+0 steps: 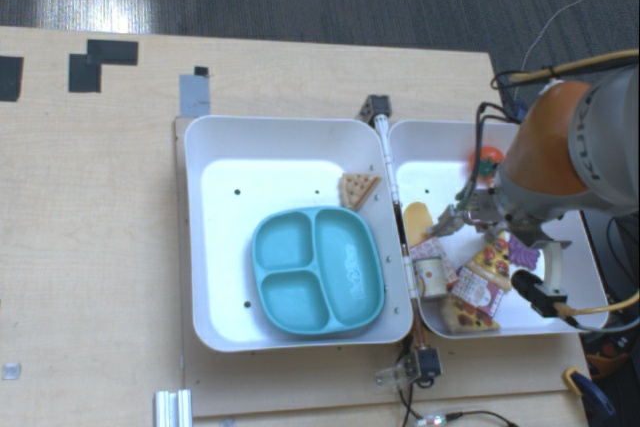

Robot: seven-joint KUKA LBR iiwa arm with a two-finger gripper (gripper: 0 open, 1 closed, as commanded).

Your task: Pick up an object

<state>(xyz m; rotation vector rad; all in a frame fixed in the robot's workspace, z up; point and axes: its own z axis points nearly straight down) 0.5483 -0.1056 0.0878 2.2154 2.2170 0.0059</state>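
In the camera view, two shallow white plastic bins sit side by side on a pale wooden bench [90,245], their inner rims touching along a thin metal divider. The left bin [215,215] holds a light blue three-compartment plate [318,269] that lies toward the bin's near right corner, close to the right wall, with bare white floor open along the left and far sides. A small tan waffle-patterned piece [357,188] rests just beyond the plate, near the divider.

The right bin [430,160] is crowded in its near half: a yellow oblong item [417,218] beside the divider, a small pale box [430,275] just nearer, and a cluster of colourful red and yellow packets [478,290] pressed toward the near wall. A small orange and green object [487,158] lies near the far side, where some bare floor stays free.

The grey arm with its orange band [545,150] hangs over the bin's right half, and the gripper [470,212] sits low above the clutter. I cannot tell how the pincer stands or whether anything is in it.
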